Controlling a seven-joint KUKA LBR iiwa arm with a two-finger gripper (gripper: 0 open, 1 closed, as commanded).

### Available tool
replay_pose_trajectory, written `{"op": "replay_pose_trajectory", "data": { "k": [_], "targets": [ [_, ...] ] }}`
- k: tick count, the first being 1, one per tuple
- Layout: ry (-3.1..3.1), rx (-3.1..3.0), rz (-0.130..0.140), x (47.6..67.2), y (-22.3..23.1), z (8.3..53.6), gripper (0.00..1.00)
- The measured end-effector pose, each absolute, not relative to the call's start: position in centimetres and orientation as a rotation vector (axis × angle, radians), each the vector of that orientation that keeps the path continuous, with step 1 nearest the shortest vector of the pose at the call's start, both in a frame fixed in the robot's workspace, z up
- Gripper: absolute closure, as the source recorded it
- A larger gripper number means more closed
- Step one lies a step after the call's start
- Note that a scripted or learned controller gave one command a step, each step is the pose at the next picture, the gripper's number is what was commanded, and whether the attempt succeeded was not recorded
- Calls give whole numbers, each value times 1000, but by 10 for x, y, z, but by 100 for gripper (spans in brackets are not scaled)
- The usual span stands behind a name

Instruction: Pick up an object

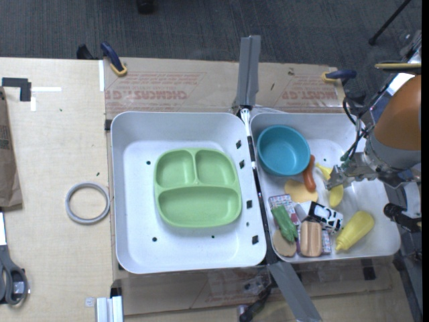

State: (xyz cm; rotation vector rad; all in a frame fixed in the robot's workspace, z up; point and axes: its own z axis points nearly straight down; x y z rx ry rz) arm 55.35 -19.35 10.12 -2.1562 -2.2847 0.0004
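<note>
The right bin (375, 247) holds a jumble of toy items. A blue bowl (283, 149) sits at its back left, with an orange-red sausage (309, 174) beside it. A yellow mustard bottle (355, 229), a black-and-white piece (325, 215), a green item (285, 224) and a tan bread-like block (310, 238) lie toward the front. My gripper (338, 176) hangs low over the middle of this bin, right above a small yellow piece (335, 195) and beside another yellow bit (324, 172). I see nothing lifted.
The left bin (127, 200) carries a green divided plate (198, 186). A grey tape ring (88, 202) and scissors (12, 282) lie on the bench to the left. Clamps and a metal divider (249, 72) stand at the back.
</note>
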Motion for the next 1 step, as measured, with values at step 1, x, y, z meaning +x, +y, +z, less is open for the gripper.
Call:
{"op": "replay_pose_trajectory", "data": {
  "k": [1],
  "targets": [
    [-2329,-2108,0,550,-159,113,100]
  ]
}}
